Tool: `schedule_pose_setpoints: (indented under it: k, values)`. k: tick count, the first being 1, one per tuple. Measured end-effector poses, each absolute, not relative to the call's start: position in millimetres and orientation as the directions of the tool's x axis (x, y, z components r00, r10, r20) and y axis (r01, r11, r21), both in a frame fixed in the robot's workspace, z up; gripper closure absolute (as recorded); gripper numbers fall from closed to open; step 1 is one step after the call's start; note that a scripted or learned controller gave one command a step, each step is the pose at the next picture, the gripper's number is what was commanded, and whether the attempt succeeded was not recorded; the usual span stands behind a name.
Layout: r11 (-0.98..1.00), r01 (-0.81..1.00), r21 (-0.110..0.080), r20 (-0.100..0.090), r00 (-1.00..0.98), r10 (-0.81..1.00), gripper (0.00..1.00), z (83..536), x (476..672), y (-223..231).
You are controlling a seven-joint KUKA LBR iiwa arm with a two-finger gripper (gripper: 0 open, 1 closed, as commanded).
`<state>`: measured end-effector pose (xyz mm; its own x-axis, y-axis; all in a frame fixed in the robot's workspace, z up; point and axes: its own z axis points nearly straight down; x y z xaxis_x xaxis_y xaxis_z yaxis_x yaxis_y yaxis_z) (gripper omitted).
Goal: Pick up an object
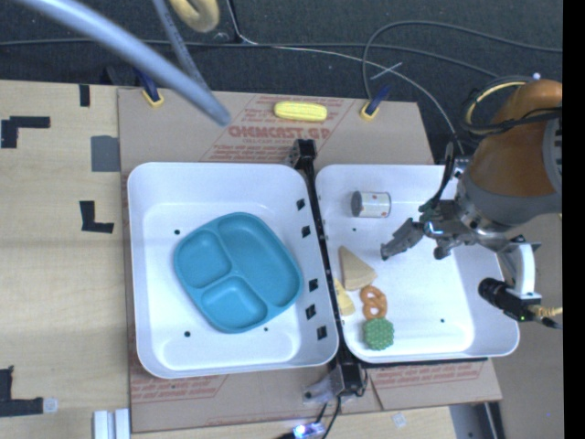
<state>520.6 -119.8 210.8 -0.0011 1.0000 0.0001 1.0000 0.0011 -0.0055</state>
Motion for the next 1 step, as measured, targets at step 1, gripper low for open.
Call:
schedule_pose_setpoints:
  k: [1]
  values:
    - [0.000,1.000,-0.006,0.000,0.000,1.000,0.00,167.1,518.8,-118.9]
